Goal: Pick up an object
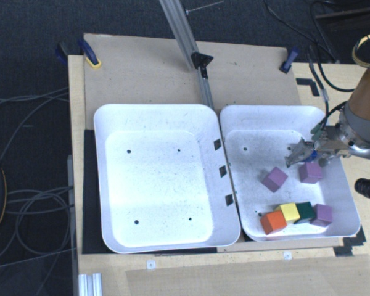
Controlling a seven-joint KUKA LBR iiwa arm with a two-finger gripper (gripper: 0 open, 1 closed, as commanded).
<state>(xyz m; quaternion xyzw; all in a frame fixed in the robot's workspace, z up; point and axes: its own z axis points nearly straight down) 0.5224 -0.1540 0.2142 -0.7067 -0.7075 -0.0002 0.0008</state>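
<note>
Three purple blocks (275, 179), one orange (273, 222), yellow (290, 212), green (306, 211); tool (303, 154) grip unclear.

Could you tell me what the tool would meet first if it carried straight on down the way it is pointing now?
Probably the purple block directly beneath the tool in the right bin. Depth is hard to judge from this slanted view, so it may instead land on the bin floor just beside that block.

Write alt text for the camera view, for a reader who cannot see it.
The gripper hangs low in the right bin, just above a purple block. That bin also holds a second purple block and, along its near edge, orange, yellow, green and purple blocks. The left bin sits alongside.
</note>
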